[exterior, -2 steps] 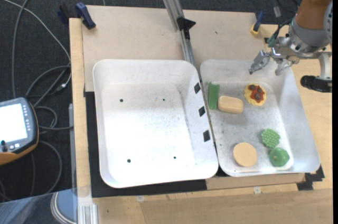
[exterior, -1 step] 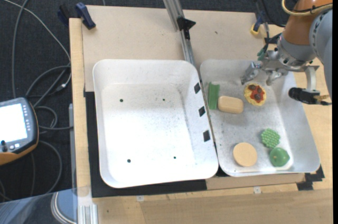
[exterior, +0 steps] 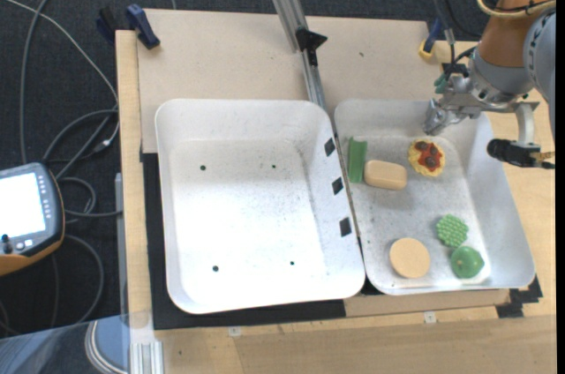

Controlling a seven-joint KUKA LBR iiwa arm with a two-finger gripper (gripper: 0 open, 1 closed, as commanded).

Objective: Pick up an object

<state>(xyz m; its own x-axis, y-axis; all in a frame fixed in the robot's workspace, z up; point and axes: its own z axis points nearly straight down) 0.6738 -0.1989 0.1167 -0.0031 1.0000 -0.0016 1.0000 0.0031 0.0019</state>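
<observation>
Yellow-and-red toy | end effector hangs just above it at the right bin's far end, nothing visibly held, and you cannot tell its spread | centre over it, then descend straight | small, round, frilled rim, red top | tan block close beside: avoid nudging.

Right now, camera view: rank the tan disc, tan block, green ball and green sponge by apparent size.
1. Tan block and tan disc: look alike, no ranking between them.
2. Green sponge: seen edge-on, so unsure.
3. Green ball: smallest.
</observation>
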